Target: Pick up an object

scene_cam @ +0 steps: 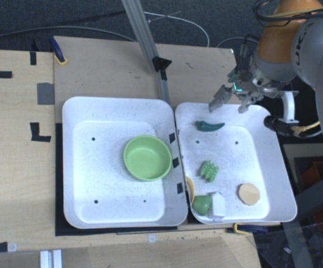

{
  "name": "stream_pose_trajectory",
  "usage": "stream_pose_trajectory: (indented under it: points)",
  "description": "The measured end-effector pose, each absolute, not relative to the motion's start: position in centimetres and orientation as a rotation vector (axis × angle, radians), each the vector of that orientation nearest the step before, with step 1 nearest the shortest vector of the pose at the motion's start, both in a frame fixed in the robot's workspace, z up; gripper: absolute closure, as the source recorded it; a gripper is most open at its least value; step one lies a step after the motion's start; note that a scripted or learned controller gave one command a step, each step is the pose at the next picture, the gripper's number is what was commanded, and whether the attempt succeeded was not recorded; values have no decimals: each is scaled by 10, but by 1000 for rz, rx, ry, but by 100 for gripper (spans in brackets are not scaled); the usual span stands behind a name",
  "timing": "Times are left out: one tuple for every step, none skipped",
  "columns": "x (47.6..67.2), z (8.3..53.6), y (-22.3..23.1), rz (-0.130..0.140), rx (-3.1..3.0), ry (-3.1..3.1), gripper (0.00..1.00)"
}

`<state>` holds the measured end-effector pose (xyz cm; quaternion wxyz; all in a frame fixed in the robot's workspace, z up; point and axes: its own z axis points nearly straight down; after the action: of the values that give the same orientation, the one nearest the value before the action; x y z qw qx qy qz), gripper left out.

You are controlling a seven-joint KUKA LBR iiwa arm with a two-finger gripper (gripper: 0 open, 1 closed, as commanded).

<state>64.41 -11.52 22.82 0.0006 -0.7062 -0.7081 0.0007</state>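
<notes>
Your gripper (231, 100) hangs over the far rim of the right bin (273, 166), its two fingers spread apart with nothing between them. Just below it lies the dark green pepper (209, 126), probably your nearest target: it looks light, smooth and curved, so it may slip; take it across its thicker middle. Further out sit a ridged green toy (208, 171), a tan disc (249, 194) and a green ball (202, 204). The green bowl (147, 158) rests in the left bin (89, 149).
</notes>
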Motion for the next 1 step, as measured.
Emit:
stream_pose_trajectory:
  points:
    - [645, 184, -114, 7, -2217, -2221, 0]
